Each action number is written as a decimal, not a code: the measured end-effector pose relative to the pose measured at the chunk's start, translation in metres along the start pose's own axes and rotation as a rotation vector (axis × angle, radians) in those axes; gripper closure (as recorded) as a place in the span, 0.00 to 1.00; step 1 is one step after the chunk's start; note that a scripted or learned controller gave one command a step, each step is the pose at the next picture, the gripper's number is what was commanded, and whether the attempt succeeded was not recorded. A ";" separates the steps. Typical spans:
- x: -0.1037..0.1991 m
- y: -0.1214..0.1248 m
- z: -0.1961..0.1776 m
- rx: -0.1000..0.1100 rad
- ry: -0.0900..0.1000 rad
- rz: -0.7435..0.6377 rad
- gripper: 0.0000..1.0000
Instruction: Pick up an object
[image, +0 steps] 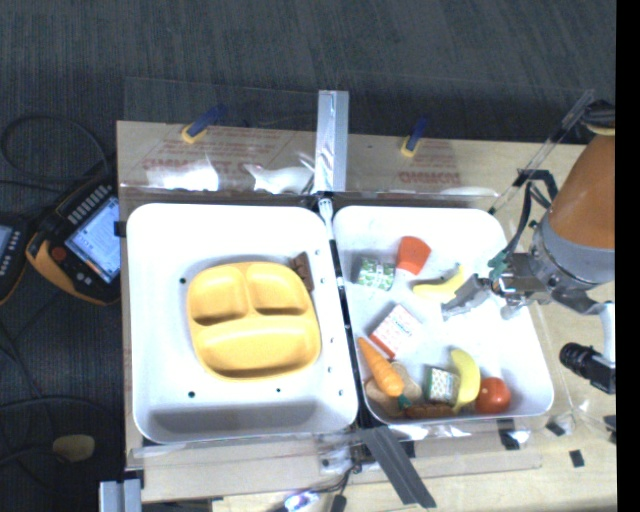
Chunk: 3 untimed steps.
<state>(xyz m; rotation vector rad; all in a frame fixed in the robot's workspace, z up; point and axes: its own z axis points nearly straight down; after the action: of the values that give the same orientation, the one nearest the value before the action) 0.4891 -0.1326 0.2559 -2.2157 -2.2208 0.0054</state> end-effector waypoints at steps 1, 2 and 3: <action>0.056 0.023 -0.044 -0.001 0.000 -0.116 0.00; 0.045 0.113 0.040 0.000 -0.002 -0.122 0.00; 0.022 0.124 0.163 -0.004 -0.001 -0.167 0.00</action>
<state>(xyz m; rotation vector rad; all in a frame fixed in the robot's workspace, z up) 0.6121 -0.1100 0.0924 -2.0244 -2.4002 0.0012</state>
